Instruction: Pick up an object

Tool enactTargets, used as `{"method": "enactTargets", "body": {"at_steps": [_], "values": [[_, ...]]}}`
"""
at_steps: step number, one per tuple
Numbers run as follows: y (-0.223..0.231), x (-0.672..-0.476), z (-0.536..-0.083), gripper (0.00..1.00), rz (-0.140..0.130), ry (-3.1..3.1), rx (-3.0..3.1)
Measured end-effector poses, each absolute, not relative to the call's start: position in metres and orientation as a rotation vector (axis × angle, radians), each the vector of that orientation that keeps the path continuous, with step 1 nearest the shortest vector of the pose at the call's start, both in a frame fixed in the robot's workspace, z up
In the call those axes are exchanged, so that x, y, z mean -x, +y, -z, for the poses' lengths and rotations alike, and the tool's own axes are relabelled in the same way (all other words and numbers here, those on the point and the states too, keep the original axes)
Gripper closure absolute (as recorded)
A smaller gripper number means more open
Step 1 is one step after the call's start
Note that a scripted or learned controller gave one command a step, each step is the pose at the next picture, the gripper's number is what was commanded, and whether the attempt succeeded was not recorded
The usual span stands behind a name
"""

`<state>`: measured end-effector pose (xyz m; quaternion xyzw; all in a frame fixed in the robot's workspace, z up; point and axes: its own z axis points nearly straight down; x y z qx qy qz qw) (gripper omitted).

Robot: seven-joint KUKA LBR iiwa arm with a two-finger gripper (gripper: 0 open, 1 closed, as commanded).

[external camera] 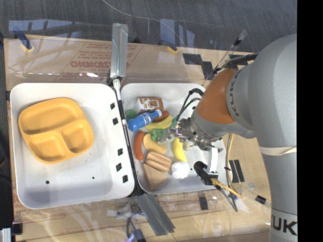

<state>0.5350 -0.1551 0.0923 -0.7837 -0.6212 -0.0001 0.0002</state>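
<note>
Camera view | gripper (pixel 177 134) over right bin (pixel 151 185) toys | opening: cannot tell

glossy plastic tray (pixel 53 130), seemingly smooth white bins (pixel 65 188)

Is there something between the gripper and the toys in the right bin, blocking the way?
Nothing visible blocks it. The gripper is already low over the right bin, beside the banana and green toy. The toys lie crowded, touching each other.

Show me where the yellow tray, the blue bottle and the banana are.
yellow tray (pixel 55 130): camera view, on its divided middle.
blue bottle (pixel 143 120): camera view, on its body.
banana (pixel 179 150): camera view, on its middle.
</note>
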Motion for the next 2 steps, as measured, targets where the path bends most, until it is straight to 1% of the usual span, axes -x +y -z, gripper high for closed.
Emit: {"method": "enactTargets", "body": {"at_steps": [1, 2], "values": [[-0.156, -0.535, -0.102, 1.0, -0.002, -1.956, 2.458], [-0.123, -0.586, -0.186, 1.0, 0.007, -2.039, 2.394]]}}
